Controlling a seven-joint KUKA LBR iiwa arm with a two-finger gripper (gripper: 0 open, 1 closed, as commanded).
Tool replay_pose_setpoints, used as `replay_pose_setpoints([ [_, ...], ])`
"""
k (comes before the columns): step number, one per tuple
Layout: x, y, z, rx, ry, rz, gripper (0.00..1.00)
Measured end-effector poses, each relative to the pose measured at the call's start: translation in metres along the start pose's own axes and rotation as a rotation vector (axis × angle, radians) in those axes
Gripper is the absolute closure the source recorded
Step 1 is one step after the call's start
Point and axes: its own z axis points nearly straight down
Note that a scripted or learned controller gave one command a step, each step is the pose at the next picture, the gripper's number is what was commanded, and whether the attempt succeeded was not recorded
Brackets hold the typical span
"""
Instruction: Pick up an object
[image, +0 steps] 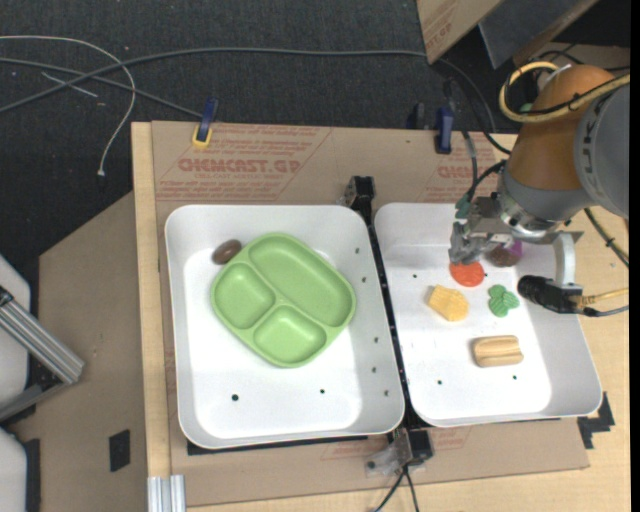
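Cardboard bench (300, 160) (2 white bins (200, 400))

The arm (575, 130) is a thick, rounded column, grey on its upper right section with a broad orange band (555, 120) below it and a grey collar beneath that. A yellow cable loops over the orange part at the far side, and thin dark wires trail down its left flank. The end effector (466, 252) is a small grey metal block with dark fittings and short fingers.
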Motion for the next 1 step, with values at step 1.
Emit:
replay_pose_setpoints([
  [1,-0.0001,0.0020,-0.0548,-0.003,-0.001,0.000,1.00],
])
